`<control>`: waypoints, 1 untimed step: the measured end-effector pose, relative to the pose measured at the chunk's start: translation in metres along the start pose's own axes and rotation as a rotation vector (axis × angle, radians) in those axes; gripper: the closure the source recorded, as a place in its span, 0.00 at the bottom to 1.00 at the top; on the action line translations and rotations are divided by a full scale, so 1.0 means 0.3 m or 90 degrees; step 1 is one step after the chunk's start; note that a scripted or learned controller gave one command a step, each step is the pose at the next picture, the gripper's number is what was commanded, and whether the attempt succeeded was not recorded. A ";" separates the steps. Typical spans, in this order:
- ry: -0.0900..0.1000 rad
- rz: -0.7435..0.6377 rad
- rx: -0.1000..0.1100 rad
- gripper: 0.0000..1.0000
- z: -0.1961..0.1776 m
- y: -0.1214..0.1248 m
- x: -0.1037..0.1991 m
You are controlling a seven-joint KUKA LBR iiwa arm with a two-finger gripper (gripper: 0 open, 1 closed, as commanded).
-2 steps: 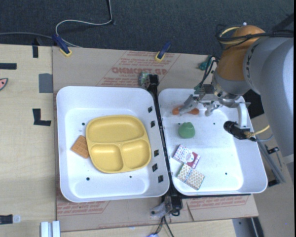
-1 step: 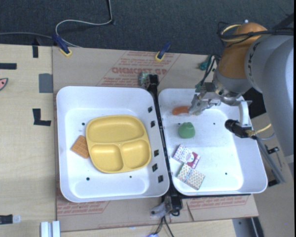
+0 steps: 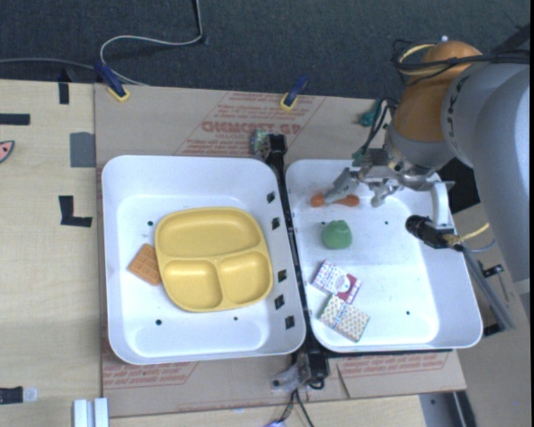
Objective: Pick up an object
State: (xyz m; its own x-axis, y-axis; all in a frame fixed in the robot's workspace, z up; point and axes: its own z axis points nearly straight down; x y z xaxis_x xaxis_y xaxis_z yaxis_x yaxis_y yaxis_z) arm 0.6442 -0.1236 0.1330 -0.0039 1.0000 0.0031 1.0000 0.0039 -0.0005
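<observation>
Camera view: our pincer [image 3: 363, 188], fingers apart, hovers over the carrot [image 3: 335, 200] near the right bin's [image 3: 445, 327] far edge; next we must lower and close.

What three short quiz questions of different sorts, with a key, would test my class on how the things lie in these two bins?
1. True or false: the yellow tray lies in the left bin.
2. Which thing lies nearest the tool? A the green lump; B the orange piece; C the patterned packets.
3. Fill in: a tan cracker lies against the tray's ____ edge.

Key: 1 true. 2 B. 3 left.
</observation>
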 end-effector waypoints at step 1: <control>-0.003 0.001 -0.001 0.00 0.159 0.018 0.091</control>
State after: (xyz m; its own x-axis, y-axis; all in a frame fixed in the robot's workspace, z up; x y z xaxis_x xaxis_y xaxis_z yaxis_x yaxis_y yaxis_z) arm 0.6496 -0.0960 0.0854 -0.0016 1.0000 -0.0013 1.0000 0.0016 0.0005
